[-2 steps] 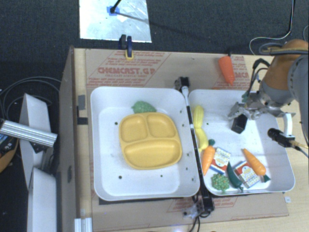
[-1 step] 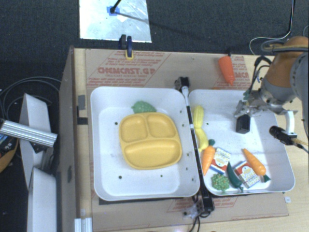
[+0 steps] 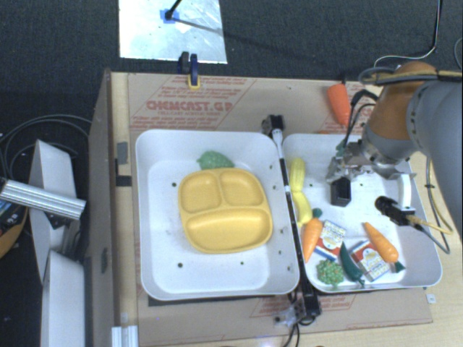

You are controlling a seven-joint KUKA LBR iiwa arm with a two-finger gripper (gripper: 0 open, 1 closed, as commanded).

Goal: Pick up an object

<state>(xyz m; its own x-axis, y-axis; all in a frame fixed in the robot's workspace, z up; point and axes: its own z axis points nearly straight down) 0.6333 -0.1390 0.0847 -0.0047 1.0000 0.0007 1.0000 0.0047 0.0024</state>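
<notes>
Several toy foods lie below the gripper (image 3: 341,191), nearest the yellow corn cob (image 3: 297,179) at its left and a carrot (image 3: 311,237) lower; gripper state I cannot tell, so descend centred over one item.

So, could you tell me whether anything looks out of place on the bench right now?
One thing does: an orange plastic carrot lies on the cardboard behind the right white bin, outside both bins, while the other toy foods sit inside that bin. The yellow divided plate lies at a slight slant in the left white bin.
</notes>
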